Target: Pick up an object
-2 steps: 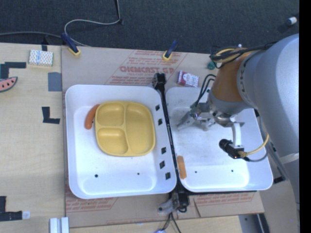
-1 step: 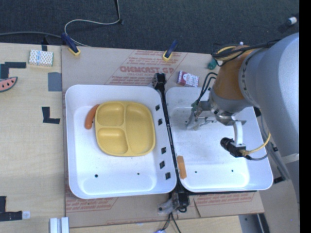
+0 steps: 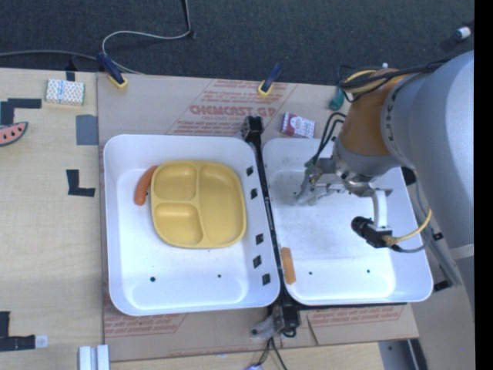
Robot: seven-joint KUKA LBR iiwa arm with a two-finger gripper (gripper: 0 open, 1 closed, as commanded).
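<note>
A grey KUKA arm (image 3: 400,122) reaches in from the right and lowers its pincer (image 3: 314,187) into the upper part of the right bin (image 3: 400,284), on a table (image 3: 46,230) carrying two shallow white bins side by side. Whether the pincer is spread or pressed together cannot be told from this slanted overhead view, and nothing is visible between its tips.

The candidates for lifting lie well apart from it. A small orange sausage-shaped piece (image 3: 287,264) rests against the left wall of the right bin, near the divider. In the left bin (image 3: 185,291) sits a yellow divided plate (image 3: 199,203), with a second orange sausage-shaped piece (image 3: 142,186) touching its left rim.

Both orange pieces look light and slightly rounded, likely to roll or slip; a hold across the short middle would seem safest, though the nearer one's place against the wall leaves little room for one tip. The plate appears stiff, smooth plastic, best taken by its raised rim or an inner ridge.
</note>
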